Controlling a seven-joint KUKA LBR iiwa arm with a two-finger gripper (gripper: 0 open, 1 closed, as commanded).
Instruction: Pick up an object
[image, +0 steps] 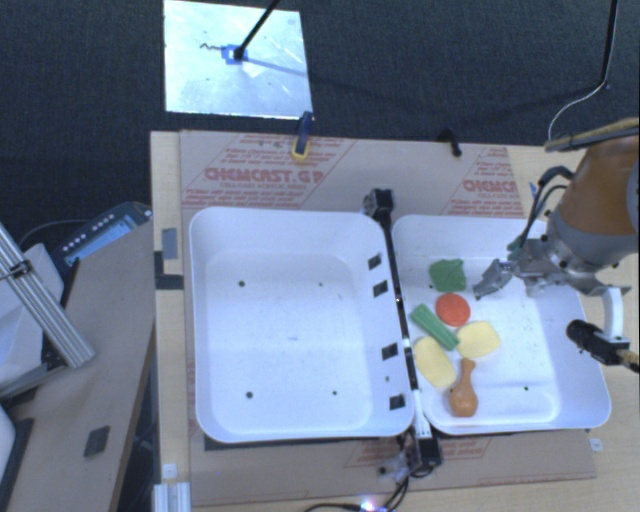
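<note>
The right bin (575, 400) holds a small cluster of toy foods on its left half. A green leafy piece (447, 272) lies at the back, with a red round piece (452, 308) just in front of it. A long green piece (433, 325), two yellow pieces (479, 340) (434, 362) and an orange-brown drumstick (462, 392) lie nearer the front. My gripper (512, 282) hangs over the back middle of this bin, just right of the green leafy piece. It is open, with nothing between its fingers.
The left bin (215, 330) sits beside the right one, a black-clipped divider (395, 320) between them. The grey arm with its orange band (600, 195) covers the right bin's back right corner. A black part (595, 343) juts over the right rim.
</note>
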